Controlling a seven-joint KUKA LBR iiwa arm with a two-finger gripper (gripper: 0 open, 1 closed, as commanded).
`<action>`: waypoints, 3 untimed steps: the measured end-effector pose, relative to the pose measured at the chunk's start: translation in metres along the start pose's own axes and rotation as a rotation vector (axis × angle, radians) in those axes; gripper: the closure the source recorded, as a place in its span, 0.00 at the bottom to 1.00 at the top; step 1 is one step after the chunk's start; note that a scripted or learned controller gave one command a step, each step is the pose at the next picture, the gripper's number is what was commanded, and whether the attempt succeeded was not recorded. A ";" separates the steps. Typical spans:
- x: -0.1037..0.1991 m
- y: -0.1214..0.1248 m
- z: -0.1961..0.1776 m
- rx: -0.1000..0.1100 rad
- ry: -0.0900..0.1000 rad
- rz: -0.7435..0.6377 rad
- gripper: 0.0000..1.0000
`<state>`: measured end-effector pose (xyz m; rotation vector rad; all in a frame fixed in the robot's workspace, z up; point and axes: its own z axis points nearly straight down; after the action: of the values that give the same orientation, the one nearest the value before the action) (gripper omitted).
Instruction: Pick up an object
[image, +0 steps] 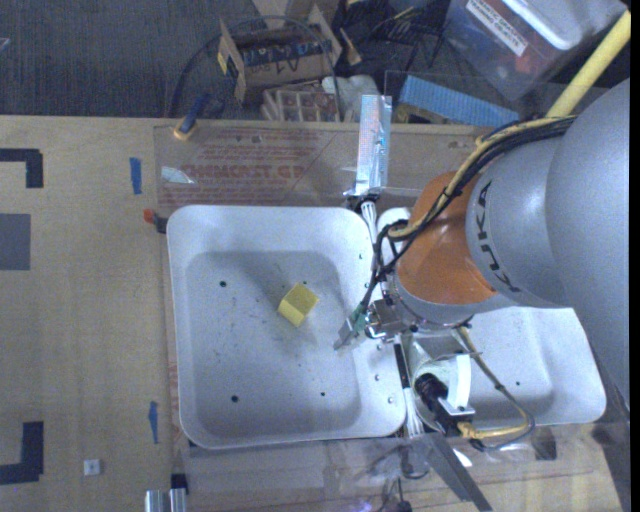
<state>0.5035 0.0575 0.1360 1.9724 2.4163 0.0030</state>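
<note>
Left of the gripper (350, 333), well apart, the yellow block (298, 303) lies in the left bin (190, 300). Jaw state: cannot tell. Risk: descent from here strikes the bin's rim, missing the block.

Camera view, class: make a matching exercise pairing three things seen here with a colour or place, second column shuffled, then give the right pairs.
Things
1. block
2. band above the wrist
3. claw

Colour or place
A. orange
B. at the left bin's right rim
C. yellow, lying in the left bin

Pairs: 1-C, 2-A, 3-B
</note>
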 end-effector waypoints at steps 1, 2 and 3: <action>0.012 0.011 0.007 -0.010 -0.014 0.258 0.00; 0.057 0.030 -0.024 0.020 0.015 0.135 0.00; 0.041 0.049 0.015 0.021 0.014 0.270 0.00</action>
<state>0.5438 0.1074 0.1208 2.2974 2.1462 -0.0035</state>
